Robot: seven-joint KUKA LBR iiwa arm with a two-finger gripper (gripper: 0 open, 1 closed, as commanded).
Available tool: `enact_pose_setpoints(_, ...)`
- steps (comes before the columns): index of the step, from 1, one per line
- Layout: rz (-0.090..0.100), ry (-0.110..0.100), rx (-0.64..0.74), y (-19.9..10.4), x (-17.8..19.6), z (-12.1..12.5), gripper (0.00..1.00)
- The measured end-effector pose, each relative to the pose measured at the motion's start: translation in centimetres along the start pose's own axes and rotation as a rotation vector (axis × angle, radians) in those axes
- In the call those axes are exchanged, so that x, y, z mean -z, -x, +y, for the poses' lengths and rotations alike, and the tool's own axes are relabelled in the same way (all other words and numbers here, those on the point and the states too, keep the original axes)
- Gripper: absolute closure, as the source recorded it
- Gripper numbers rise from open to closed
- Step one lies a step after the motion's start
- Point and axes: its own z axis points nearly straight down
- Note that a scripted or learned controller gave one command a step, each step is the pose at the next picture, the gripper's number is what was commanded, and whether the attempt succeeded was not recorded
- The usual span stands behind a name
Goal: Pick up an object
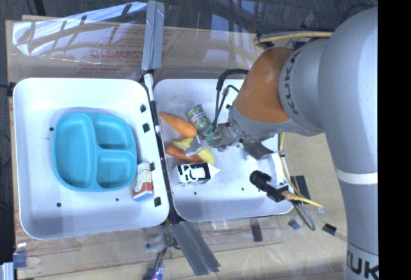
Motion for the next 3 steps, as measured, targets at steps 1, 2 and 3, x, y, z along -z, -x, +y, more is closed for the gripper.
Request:
enact_pose_setpoints(1,-0.001,0.003,-0.007,1.2,-3.7,2.4,0.00)
enact_pose_setpoints(2,-0.002,0.003,-0.003,1.2,-2.7,2.4,1.00)
enact_pose_setpoints(3,-0.001,0.006,0.033,-0.7,11.4,0.0,1.00)
